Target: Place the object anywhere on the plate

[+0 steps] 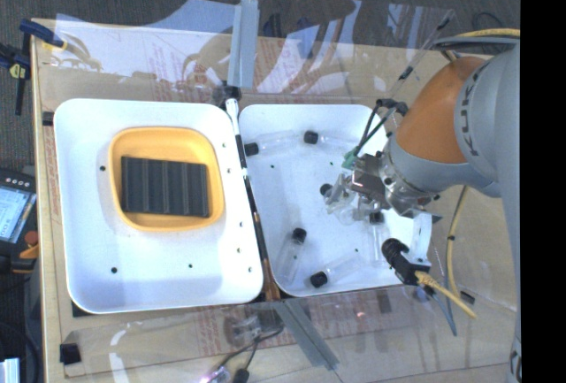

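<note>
Arm (460, 129): grey with an orange band, reaching in from the right and bent down over the right bin.
Claw (347, 194): low inside the right bin, near its middle right; whether its tips are apart or together cannot be told, as clear plastic and glare blur them.
Left bin (80, 266): white, holding the plate.
Plate (159, 147): yellow, with rounded corners, and a dark ribbed rectangle in its centre; it lies in the upper middle of the left bin.
Right bin (274, 187): white, just beside the left bin, holding several clear tubes with black caps.
Tubes: one lies near the top edge (296, 140), one stands near the lower middle (294, 244), one lies by the bottom edge (329, 271), and one sits right at the claw (332, 193).
Desk (133, 63): pale surface under both bins, with clear plastic sheets along its far edge.
</note>
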Tool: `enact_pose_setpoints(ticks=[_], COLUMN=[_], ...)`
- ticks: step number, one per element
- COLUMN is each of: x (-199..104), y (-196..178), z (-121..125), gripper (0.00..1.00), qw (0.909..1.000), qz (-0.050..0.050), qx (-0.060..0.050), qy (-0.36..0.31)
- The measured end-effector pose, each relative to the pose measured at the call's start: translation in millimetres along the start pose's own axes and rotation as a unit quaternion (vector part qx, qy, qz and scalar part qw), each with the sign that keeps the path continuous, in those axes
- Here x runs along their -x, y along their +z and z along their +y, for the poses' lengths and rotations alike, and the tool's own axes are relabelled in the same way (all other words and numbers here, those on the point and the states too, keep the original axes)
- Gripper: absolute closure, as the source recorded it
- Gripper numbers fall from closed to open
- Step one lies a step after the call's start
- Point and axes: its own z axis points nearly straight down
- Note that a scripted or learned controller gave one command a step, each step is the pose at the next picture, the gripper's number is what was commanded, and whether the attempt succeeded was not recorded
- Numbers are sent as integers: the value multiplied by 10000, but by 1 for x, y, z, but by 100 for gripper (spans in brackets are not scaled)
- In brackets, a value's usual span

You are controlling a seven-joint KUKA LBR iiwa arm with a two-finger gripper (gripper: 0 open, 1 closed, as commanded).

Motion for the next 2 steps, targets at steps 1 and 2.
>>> enact_pose_setpoints(ticks=[1, 2], x=[-38, -105], y=[-73, -24], z=[2, 28], gripper=[100, 100], qw=[9932, 9815], qz=[-7, -7], qx=[11, -15], qy=[-1161, -1917])
